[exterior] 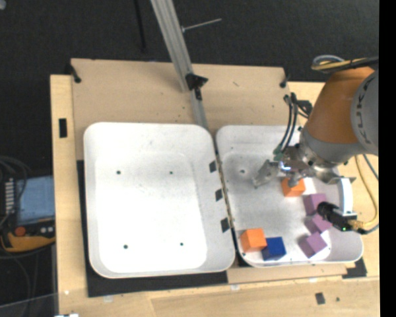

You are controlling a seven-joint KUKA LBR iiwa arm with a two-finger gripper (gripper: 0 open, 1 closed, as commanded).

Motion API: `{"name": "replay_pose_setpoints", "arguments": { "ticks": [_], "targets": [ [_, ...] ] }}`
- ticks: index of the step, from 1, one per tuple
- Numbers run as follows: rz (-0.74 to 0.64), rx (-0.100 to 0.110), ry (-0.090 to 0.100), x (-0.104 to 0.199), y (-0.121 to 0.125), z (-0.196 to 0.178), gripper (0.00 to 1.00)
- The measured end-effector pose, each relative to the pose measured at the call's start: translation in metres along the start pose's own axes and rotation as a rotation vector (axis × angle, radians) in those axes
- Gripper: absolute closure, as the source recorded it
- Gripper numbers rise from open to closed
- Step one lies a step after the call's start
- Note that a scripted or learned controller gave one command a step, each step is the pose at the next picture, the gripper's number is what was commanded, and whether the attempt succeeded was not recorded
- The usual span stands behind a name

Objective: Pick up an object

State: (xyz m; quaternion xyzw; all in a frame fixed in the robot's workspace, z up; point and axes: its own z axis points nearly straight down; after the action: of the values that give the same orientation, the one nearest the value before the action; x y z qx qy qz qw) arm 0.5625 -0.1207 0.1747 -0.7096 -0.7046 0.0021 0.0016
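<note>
Claw (277, 170) first: I see it low over the right bin (247, 147), its grey fingers (264, 175) reaching toward that bin's middle, but I cannot tell from this view whether they are apart or together, and nothing shows between them. Just beside it, on the arm's side, sits a small orange block (292, 188), partly tucked under the wrist.

Starting at the near edge of the counter (185, 299), the right bin's front rim holds a cluster: an orange cube (253, 239) touching a blue cube (274, 248), and further right a purple block (313, 244). A little further back I make out two more purple blocks, one (315, 203) near the small orange block and one (317, 224) partly hidden by a black fitting on the arm.

Left of that, the left bin (152, 197) lies side by side with the right one, their rims touching along the middle; I see only a few dark specks on its white floor.

Further back, the grey arm with its orange band (336, 111) comes in from the right, and a slim metal pole (175, 41) slants across the counter's far edge.
</note>
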Motion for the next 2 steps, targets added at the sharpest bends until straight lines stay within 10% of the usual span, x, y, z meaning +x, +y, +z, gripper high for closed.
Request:
{"name": "replay_pose_setpoints", "arguments": {
  "ticks": [1, 2],
  "targets": [
    [0.003, 0.000, -0.001, 0.004, 0.008, 0.056, 0.00],
    [0.007, -0.009, 0.002, 0.004, 0.010, 0.041, 1.00]
  ]
}}
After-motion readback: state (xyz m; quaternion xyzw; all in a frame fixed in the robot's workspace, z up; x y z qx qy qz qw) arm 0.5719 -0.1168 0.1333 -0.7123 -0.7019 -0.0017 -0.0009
